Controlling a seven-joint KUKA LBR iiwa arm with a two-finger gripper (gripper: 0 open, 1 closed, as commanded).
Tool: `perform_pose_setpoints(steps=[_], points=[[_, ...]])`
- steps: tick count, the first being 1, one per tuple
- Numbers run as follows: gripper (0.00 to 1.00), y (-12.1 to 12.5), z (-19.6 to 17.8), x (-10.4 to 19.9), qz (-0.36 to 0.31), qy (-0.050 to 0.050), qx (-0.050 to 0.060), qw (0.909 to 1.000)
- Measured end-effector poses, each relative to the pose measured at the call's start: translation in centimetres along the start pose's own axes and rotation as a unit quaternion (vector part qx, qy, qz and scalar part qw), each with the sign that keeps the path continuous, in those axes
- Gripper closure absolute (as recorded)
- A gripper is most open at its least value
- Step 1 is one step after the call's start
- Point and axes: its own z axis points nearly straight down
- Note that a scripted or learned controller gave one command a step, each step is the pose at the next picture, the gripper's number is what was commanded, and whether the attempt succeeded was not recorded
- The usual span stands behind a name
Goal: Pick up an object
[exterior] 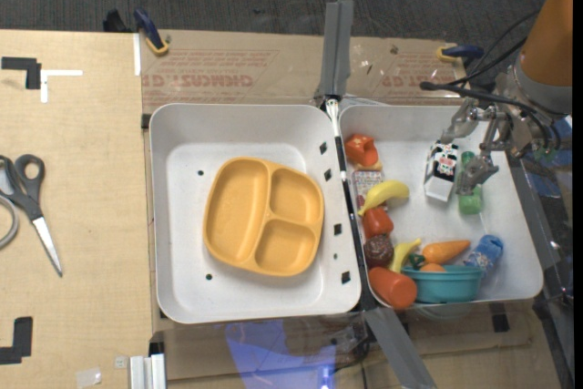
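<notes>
The right bin (510, 223) holds several small items. Among them are a white cow-patterned carton (443, 170), a green block (470, 199), a yellow banana (386, 193) and a red tomato (361, 148). There are also a carrot (446, 250), a blue bottle (488, 250), a teal bowl (444, 284) and a red cup (393, 287). My gripper (479, 152) hangs at the bin's far right, just above the carton and the green block. It is open, and I see nothing between its fingers.
In the left bin (173, 214) lies a yellow divided plate (264, 216). Scissors (32, 205) rest on the wooden bench at far left. A metal divider (335, 50) runs between the bins at the back. Cables trail behind the arm at upper right.
</notes>
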Motion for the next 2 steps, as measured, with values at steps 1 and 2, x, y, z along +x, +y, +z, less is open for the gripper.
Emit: perform_pose_setpoints(steps=[1, 2], points=[[0.00, -0.8, 13.6, -1.2, 0.008, -0.001, 0.000, 1.0000], [0.00, -5.8, 13.4, -7.1, -0.045, -0.003, 0.001, 0.9990]])
